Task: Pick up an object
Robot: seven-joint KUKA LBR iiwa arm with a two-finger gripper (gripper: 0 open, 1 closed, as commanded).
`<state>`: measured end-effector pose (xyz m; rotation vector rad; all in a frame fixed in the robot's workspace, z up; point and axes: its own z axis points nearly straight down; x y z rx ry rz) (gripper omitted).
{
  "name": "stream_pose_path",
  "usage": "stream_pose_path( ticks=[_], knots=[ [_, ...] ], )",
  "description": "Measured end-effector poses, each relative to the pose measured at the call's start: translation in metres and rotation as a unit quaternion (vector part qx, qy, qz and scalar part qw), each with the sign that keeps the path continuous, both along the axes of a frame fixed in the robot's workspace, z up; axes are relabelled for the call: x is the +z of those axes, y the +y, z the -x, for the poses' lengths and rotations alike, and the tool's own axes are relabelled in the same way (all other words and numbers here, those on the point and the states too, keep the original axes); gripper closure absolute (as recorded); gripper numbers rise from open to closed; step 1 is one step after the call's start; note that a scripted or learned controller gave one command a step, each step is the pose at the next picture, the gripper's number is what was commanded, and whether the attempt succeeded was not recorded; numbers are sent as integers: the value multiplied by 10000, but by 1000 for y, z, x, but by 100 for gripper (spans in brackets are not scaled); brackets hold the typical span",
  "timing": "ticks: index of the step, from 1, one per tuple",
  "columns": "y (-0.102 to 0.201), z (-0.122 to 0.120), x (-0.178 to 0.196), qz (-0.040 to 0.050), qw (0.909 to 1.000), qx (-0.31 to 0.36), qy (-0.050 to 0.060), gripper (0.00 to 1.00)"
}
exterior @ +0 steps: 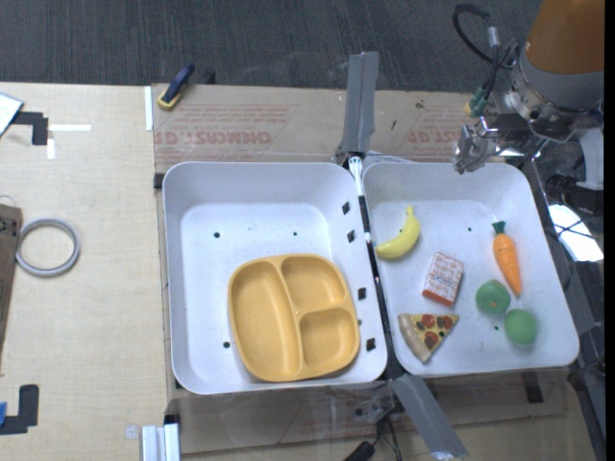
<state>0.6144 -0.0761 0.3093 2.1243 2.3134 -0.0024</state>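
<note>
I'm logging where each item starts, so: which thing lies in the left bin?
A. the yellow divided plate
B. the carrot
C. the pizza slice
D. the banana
A: the yellow divided plate lies in the left bin, while the banana, carrot and pizza slice all lie in the right bin.

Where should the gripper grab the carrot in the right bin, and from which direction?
Grip the carrot across its orange body just below the green top, where it looks widest, coming straight down. It lies flat, long axis running roughly up-down in the camera view, so the fingers should probably close across it left-right. The nearest green ball sits by its tip, so staying near the top seems safer.
</note>
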Motion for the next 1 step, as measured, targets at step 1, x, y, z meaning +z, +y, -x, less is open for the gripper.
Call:
stream_pose_path(
  ticks=[1],
  knots=[
    [37,-29,-36,0,9976,-694,6,100]
  ],
)
